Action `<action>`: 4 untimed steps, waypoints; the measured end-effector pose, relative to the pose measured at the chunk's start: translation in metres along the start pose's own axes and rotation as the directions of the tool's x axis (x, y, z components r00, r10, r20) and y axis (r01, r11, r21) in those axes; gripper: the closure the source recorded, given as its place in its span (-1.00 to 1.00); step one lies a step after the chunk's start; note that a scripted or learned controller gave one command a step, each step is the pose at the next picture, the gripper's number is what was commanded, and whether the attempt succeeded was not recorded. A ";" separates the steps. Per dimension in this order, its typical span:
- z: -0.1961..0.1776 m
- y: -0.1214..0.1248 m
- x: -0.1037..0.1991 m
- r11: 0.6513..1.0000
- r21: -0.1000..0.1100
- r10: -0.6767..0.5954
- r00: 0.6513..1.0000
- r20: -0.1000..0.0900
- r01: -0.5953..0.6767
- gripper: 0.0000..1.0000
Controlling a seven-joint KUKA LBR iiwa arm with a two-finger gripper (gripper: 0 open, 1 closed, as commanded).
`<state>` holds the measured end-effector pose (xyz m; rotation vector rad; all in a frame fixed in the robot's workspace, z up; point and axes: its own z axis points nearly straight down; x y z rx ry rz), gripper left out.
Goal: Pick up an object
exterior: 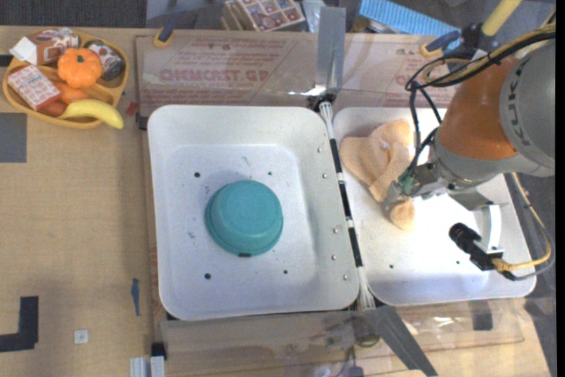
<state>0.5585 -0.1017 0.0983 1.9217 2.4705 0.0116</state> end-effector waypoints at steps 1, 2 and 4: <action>-0.085 0.011 0.055 0.985 0.016 0.169 0.986 -0.002 -0.169 1.00; -0.174 0.029 0.047 1.000 0.014 0.001 1.000 -0.003 -0.001 1.00; -0.295 0.074 -0.012 0.998 0.012 -0.059 0.998 -0.002 0.059 1.00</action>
